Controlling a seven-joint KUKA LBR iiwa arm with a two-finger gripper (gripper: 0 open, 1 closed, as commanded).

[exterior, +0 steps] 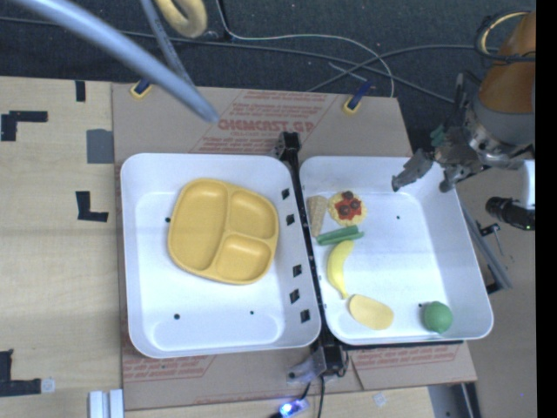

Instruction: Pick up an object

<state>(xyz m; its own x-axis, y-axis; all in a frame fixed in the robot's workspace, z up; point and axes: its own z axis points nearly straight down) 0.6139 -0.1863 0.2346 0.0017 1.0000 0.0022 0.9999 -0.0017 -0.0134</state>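
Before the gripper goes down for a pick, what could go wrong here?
The banana, green bean and cracker lie crowded by the right bin's left wall, so the gripper might nudge neighbours or hit the wall. The round green fruit in the corner could roll away.

- Even, diffuse light falls from overhead; the scene is moderately bright, with soft colours.
- The two white bins (139, 259) are the brightest surfaces, close to washed out, with little texture left.
- Shadows are faint and soft-edged, showing mostly along the inner walls of the bins.
- The grey pole (104, 33) crossing the upper left is blurred and out of focus.
- The dark floor at the top looks grainy.
- Overall sharpness is modest; the red print on the cardboard (261, 120) is barely legible.
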